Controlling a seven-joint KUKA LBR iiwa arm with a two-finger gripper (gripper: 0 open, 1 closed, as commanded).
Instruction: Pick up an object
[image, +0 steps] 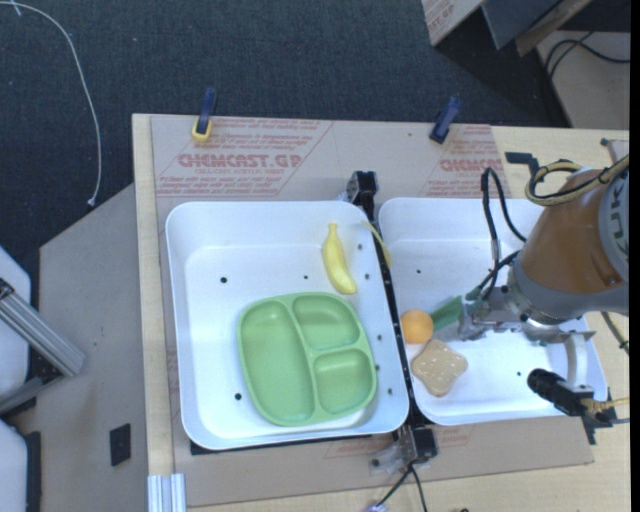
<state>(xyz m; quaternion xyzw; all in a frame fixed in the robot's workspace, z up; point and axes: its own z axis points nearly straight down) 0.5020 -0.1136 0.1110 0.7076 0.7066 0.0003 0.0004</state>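
The arm (575, 250) enters from the right edge of the frame and extends over the right bin (440, 215). The gripper (470, 318) sits low in the left half of that bin, at centre right of the frame. Whether it is spread or pressed together cannot be told from this view.

Three objects lie in the right bin, near its left wall:
- An orange ball (417, 326), just beside the dividing wall and just left of the gripper.
- A green object (448, 311), directly at the gripper tip and partly hidden by it. Contact with the gripper cannot be confirmed.
- A tan, toast-shaped piece (438, 367), flat on the bin floor just below the ball.

The left bin (200, 240), at frame centre, contains two objects:
- A green divided plate (305, 355) with three compartments, in the lower middle of the bin.
- A yellow banana (338, 262), just above the plate, near the upper right corner of the bin.

Both bins rest on a brown board (250, 155) printed with red lettering.
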